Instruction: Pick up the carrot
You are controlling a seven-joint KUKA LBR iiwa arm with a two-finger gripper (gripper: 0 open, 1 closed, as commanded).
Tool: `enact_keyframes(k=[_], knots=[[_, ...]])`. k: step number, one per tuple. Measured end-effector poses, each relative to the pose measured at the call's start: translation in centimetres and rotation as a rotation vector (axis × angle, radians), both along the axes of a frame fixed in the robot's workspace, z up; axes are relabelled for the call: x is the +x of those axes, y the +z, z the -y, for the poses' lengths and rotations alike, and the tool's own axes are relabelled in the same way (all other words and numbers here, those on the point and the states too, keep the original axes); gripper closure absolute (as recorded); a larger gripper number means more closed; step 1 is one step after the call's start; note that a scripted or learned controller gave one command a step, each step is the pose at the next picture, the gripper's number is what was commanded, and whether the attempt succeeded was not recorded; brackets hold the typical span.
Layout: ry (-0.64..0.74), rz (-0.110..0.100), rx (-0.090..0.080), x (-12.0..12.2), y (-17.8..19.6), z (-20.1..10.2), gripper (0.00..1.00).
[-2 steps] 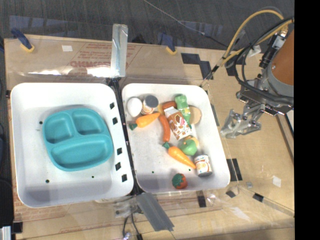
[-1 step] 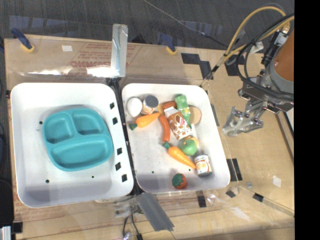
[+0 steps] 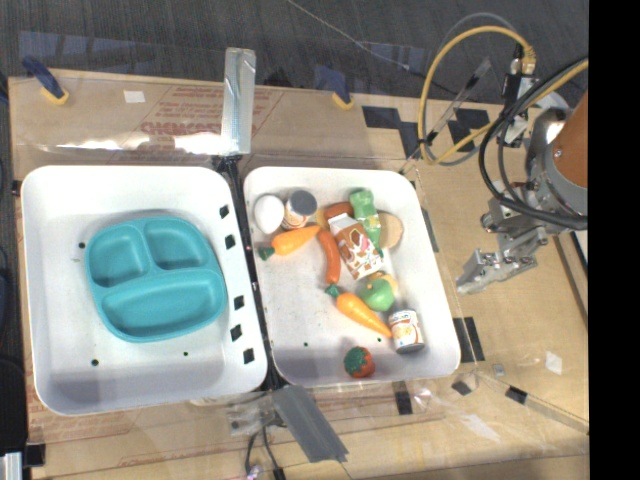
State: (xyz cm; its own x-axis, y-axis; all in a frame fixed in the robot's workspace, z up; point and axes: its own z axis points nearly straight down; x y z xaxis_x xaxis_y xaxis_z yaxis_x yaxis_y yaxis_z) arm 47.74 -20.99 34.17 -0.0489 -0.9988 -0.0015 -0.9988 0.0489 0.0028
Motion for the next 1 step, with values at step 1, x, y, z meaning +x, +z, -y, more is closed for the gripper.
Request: enact_keyframes(k=[1], knots=[[0.003,0.000,0.000,0.12,1.01,-0.09,1.00]])
